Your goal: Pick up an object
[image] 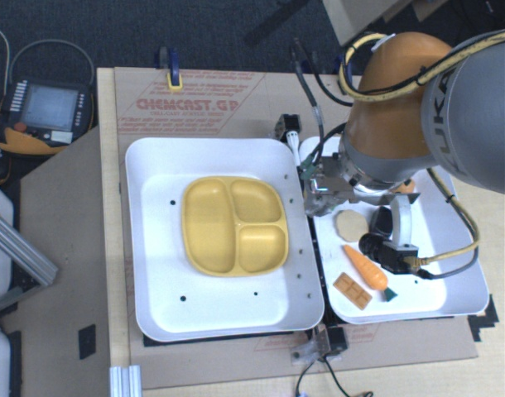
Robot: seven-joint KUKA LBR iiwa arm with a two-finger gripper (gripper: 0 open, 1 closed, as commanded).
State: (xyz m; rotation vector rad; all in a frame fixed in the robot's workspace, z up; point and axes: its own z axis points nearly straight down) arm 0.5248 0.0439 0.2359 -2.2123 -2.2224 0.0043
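Note:
In the right bin lie an orange toy carrot with a green tip, a brown waffle-like cracker at its front left, and a pale round cookie behind them. The arm's orange-banded wrist hangs over the back of this bin. My gripper is low at the bin's left wall, just left of the cookie, and the wrist hides most of it. I see nothing held in it.
The left bin holds a yellow divided plate at its middle. A small orange thing peeks out beside the arm in the right bin. A handheld pendant lies off the bench at far left.

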